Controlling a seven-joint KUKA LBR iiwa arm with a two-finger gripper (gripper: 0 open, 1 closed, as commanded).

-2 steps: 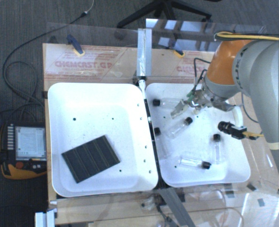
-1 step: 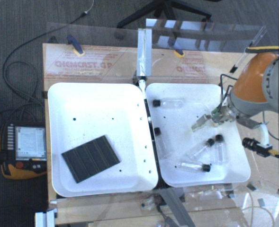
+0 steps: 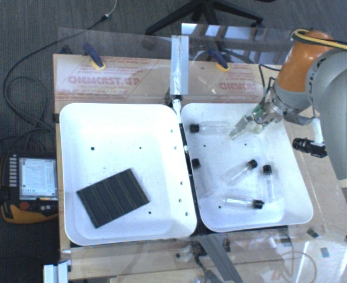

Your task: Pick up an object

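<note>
Fingers: you can't tell their spread; gripper (image 3: 244,127) hangs over right bin (image 3: 297,208).
Nearest: capped vial (image 3: 207,127), beside gripper, still lying flat.
Progress: nothing lifted yet.

The gripper (image 3: 248,124) hangs over the right bin (image 3: 291,214) near its far edge, too blurred to read. The arm (image 3: 329,93) is cut off at the right. The clear vials (image 3: 241,171) nearly vanish against the white floor, only their black caps plain.
</note>
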